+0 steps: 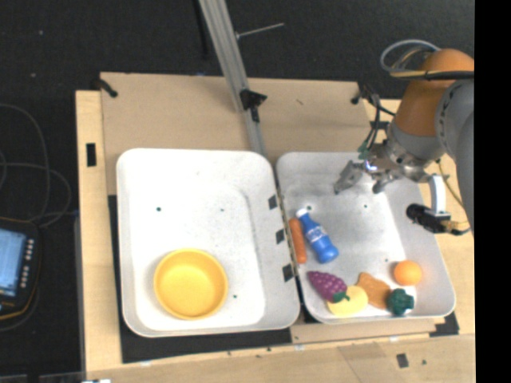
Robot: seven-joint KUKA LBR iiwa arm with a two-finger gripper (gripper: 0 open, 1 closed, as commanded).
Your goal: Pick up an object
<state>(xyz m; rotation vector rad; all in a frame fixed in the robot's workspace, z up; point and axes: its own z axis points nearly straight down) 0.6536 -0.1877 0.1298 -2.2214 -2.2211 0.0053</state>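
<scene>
My gripper (363, 182) hangs over the far part of the right bin (363, 218), its two fingers spread open with nothing between them. Below it in that bin lie a blue bottle (318, 236) and an orange carrot (297, 240) along the left wall. At the near edge sit purple grapes (326, 283), a yellow fruit (349, 302), an orange wedge-shaped piece (372, 286), a green broccoli (399, 300) and an orange ball (407, 273). A yellow bowl (190, 283) rests in the near left of the left bin (192, 206).
A grey metal pole (231, 62) slants up from between the bins at the back. The wooden bench (160, 110) surrounds both bins. A screen device (14, 266) lies off the bench at far left.
</scene>
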